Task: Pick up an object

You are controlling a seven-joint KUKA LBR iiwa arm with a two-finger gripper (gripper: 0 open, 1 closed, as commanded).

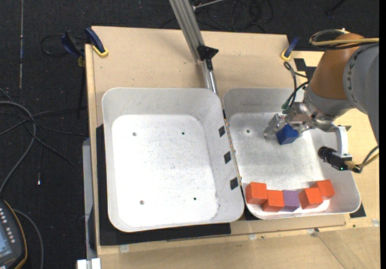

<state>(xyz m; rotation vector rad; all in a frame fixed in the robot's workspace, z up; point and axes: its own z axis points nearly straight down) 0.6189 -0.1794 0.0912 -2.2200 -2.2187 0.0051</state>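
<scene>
In the right bin (253, 118), my gripper (282, 130) hangs over the middle of the floor with a small blue block (287, 135) between its fingers. The block appears lifted a little above the bin floor. Along the right bin's front edge lies a row of blocks: an orange one (257, 192), another orange one (275, 199), a purple one (291, 199) and two more orange ones (318, 193). The arm's grey wrist with its orange band (332, 75) reaches in from the right.
The left bin (120, 105) sits beside the right one on the wooden bench. A slanted metal pole (184, 11) runs from the top down to the gap between the bins. A cable and small black sensor (335, 158) hang off the wrist at the right bin's right wall.
</scene>
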